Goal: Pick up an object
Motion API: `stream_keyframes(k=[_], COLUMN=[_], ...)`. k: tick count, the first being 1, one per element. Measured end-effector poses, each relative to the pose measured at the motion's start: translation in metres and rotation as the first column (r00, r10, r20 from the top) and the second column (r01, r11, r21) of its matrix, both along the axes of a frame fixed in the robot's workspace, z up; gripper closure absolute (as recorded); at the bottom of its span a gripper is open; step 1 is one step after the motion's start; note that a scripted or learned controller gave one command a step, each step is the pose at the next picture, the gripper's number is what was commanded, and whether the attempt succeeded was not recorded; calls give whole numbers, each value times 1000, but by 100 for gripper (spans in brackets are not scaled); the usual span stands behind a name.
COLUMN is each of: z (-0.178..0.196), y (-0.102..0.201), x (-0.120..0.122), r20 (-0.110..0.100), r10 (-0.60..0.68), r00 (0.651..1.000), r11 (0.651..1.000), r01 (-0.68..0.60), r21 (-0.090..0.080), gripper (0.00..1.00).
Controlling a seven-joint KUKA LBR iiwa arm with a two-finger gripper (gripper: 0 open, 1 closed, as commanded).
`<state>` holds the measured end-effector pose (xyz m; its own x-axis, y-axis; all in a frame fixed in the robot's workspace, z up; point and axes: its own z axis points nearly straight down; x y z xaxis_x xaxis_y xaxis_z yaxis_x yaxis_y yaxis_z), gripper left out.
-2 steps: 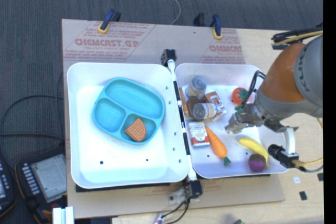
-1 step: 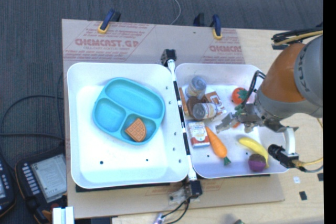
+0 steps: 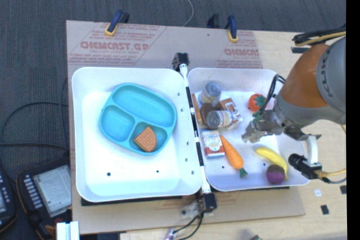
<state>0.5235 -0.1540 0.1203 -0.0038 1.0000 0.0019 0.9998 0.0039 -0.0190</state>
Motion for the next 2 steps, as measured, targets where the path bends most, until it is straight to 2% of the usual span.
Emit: stream_keyframes(k=[1,2], z=[0,7], y=[0,1], x=[0,0], r20=[0,-5], r10=[0,1], r00=[1000,1000], r11=[1000,1000], r01=[0,-1], r21=[0,1], gripper=[0,100])
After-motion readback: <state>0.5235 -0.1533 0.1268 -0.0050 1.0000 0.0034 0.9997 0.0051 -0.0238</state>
